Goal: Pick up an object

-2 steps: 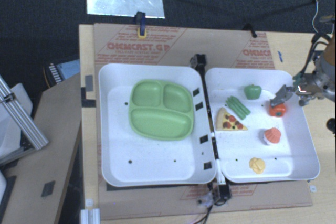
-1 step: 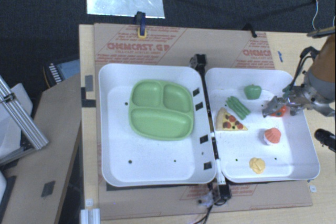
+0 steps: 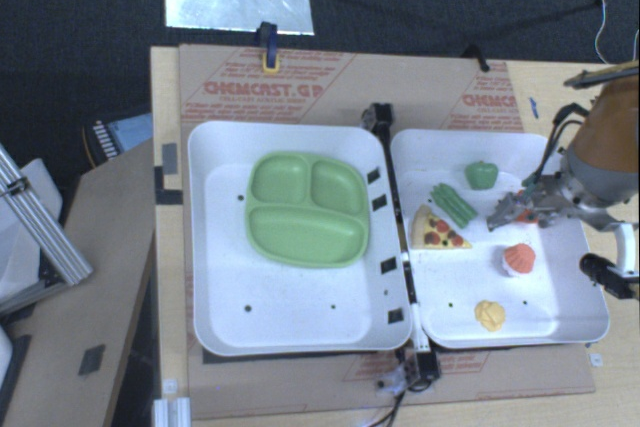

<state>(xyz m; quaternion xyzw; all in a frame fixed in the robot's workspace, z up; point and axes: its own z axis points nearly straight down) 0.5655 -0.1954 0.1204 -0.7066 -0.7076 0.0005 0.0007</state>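
Fingers of the gripper (image 3: 503, 212) are seen closed, empty, in the right bin (image 3: 580, 327), ringed by green pepper (image 3: 481, 175), pizza slice (image 3: 437, 229) and red toy (image 3: 519, 259). "CHEMCAST GP" is read on the board (image 3: 265, 88) beyond the left bin's (image 3: 215, 305) far edge.

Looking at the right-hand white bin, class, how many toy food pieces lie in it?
5: green pepper at the back, ridged green piece and pizza slice toward the left, red-orange piece right of centre, yellow piece in front. The arm may hide more.

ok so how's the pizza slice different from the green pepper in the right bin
The pizza slice is a flat yellow wedge with red spots; the green pepper is plain green and rounded. The slice lies by the bin's left wall, the pepper nearer its far edge. Both are toy foods lying free in the right bin.
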